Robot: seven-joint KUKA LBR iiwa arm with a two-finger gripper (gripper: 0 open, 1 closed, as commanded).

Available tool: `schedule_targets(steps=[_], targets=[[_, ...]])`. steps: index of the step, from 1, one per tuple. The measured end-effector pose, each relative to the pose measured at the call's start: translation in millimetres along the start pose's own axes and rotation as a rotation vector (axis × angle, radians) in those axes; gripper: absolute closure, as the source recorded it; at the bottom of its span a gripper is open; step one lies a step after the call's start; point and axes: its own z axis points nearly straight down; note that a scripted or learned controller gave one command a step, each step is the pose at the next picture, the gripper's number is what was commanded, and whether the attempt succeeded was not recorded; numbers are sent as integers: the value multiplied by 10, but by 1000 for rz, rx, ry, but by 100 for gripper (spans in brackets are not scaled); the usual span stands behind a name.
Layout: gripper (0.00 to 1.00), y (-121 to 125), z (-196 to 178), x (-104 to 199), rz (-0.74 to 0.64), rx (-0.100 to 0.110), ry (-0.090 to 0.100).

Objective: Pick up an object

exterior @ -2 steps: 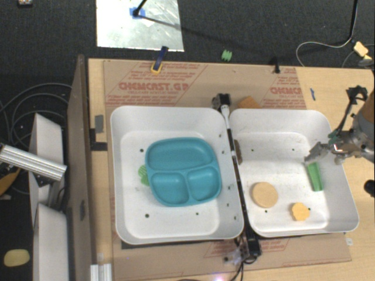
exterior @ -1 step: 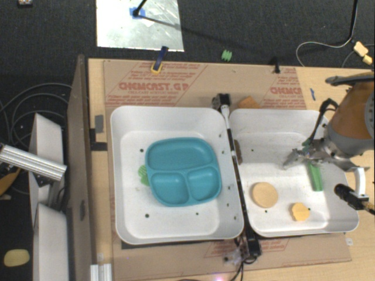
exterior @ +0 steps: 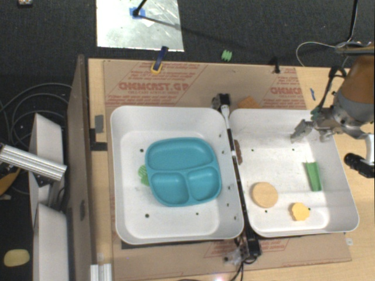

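In the right bin lie a green stick, a round tan disc and a small yellow piece. My gripper hovers over the far right part of that bin, a little beyond the green stick. Its fingers are spread open and nothing is between them. The left bin holds a blue divided plate, with a bit of something green peeking out from under the plate's left edge.
A raised divider separates the two bins. The arm's orange and grey wrist enters from the right, with cables above it. Cardboard lies behind the bins.
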Motion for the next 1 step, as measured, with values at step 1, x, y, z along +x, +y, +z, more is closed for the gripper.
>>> schedule_targets(steps=[1], targets=[[0,-314,-524,-5,6,6,2]])
